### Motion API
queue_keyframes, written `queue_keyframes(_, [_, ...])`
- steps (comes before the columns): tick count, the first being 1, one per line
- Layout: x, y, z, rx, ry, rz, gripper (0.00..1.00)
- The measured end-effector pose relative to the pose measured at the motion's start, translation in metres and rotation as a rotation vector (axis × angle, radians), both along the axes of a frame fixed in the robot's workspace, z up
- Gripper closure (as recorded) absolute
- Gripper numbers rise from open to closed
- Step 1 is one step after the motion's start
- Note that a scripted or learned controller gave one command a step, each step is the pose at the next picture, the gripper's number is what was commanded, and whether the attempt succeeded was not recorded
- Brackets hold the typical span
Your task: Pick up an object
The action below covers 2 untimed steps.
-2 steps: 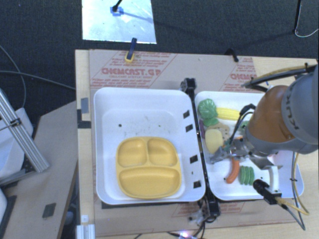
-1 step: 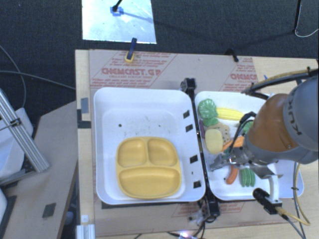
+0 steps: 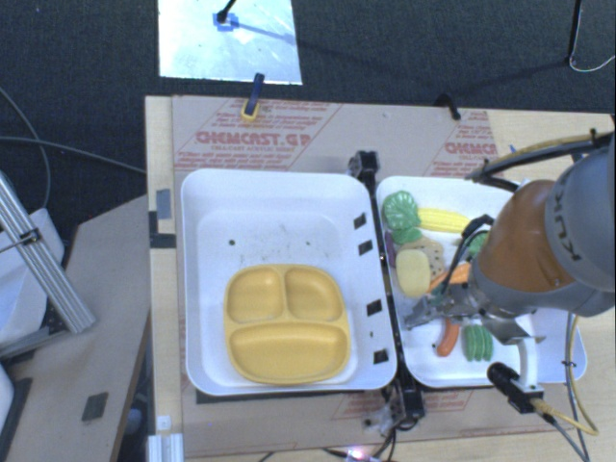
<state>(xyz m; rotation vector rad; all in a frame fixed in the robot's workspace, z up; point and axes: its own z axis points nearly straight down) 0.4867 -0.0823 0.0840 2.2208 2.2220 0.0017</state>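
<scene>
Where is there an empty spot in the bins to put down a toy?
The left bin has bare white floor along its far side, between its back wall and the yellow divided plate, plus a strip left of the plate. The right bin is crowded: corn, green round toy, potato-like piece, carrot and the arm over them.

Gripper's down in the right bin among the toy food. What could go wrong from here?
1. The two-finger gripper sits low by the right white bin's left wall; it may scrape that wall.
2. The pale yellow potato-like piece, small orange carrot and green ridged vegetable are crowded, so a grasp may nudge neighbours or catch nothing.
</scene>
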Motion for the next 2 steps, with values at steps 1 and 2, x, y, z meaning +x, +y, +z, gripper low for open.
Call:
queue_keyframes(1, [0.001, 0.000, 0.011, 0.000, -0.003, 0.001, 1.00])
queue_keyframes(2, [0.030, 0.074, 0.132, 0.003, -0.015, 0.014, 1.00])
